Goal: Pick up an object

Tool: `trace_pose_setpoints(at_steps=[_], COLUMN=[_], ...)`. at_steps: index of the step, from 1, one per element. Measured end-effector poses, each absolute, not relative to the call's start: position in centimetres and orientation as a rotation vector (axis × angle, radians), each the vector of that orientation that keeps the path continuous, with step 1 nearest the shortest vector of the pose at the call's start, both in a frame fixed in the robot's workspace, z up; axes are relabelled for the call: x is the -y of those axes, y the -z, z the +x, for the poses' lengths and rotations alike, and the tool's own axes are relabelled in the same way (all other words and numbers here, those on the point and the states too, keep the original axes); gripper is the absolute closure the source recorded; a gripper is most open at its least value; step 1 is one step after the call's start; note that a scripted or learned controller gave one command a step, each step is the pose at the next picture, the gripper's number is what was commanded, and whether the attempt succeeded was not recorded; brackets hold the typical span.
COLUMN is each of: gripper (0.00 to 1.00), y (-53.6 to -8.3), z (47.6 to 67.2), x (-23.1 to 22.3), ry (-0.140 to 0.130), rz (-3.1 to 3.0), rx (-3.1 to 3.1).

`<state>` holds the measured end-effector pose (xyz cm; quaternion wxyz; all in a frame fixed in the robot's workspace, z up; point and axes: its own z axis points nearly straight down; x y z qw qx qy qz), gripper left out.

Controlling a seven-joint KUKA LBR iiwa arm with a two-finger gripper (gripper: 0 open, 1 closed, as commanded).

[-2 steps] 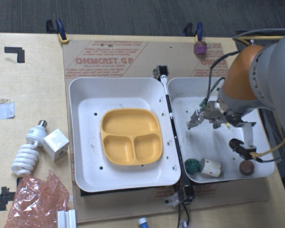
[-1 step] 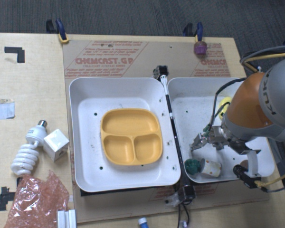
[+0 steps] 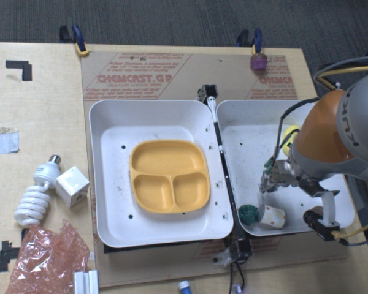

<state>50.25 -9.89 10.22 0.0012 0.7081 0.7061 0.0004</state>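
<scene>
- Camera view, looking down at a slant: two shallow white bins sit side by side on a brown board, the left bin (image 3: pixel 107 182) and the right bin (image 3: pixel 245 133), their inner rims touching along a dark seam.
- A yellow divided tray (image 3: pixel 170 176) with three compartments lies flat in the middle of the left bin.
- Near the front edge of the right bin lie a small dark green object (image 3: pixel 248 213) and, just beside it on the right, a small white and tan object (image 3: pixel 272 217); the two look to be touching or nearly so.
- A bit of yellow (image 3: pixel 288 136) peeks out at the right bin's far side, partly hidden by the arm.
- The gripper (image 3: pixel 271 182) hangs over the right bin, just above the two small objects; whether its fingers are spread or closed cannot be told, and nothing is seen between them.
- The arm's orange band (image 3: pixel 322 130) covers much of the right bin's right half.
- Left of the bins, on the bench: a spiral light bulb (image 3: pixel 37 195), a white cube (image 3: pixel 72 185) beside it, and crumpled pink plastic wrap (image 3: pixel 49 259) below.
- A purple object (image 3: pixel 259 60) rests on the board behind the right bin.
</scene>
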Motion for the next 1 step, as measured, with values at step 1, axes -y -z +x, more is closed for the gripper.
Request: trace_pose_setpoints(at_steps=[1], gripper=[1.0], y=[-19.24], z=[54.29], x=[4.43], ry=[0.0], rz=[2.218], rx=[-2.223])
